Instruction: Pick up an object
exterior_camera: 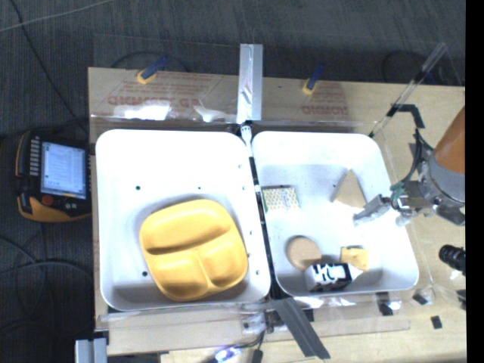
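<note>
The right bin (318, 157) holds several small things: a speckled green-white pad (278, 198) by its left wall, a tan wedge (349, 190), a round brown disc (302, 251), a small yellow block (355, 257) and a black-and-white object (330, 274) near the front wall. In the left bin (128, 157) lies a large yellow divided tray (193, 246). My gripper (366, 211) reaches in over the right bin's right side, just below and right of the tan wedge. Nothing shows in its grasp.
The arm's orange band (452, 146) and grey wrist (423, 195) hang over the right bin's right rim. A handheld pendant (54, 176) lies left of the bench. Clips and plastic sheeting sit on the board behind the bins.
</note>
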Robot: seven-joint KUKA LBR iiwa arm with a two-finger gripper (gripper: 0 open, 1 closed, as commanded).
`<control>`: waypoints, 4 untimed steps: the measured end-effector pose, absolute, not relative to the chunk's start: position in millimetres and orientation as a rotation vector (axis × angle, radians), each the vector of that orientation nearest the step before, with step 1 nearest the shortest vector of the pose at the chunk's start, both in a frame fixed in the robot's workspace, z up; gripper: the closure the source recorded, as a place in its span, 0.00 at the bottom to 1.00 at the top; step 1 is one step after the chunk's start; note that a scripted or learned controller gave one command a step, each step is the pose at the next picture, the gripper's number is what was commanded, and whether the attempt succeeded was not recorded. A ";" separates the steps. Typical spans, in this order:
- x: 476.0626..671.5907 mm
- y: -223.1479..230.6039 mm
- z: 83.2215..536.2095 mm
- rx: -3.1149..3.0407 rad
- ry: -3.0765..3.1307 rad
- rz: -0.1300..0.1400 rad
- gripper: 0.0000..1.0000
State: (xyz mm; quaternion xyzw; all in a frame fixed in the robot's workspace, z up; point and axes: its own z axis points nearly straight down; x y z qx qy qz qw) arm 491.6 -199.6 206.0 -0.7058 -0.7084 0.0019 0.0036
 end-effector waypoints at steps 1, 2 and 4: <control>541.3 -213.3 102.4 -2.230 -2.200 -0.006 0.00; 626.8 -197.5 89.0 -2.240 -2.215 -0.005 0.00; 615.3 -159.6 188.0 -2.099 -2.333 0.011 1.00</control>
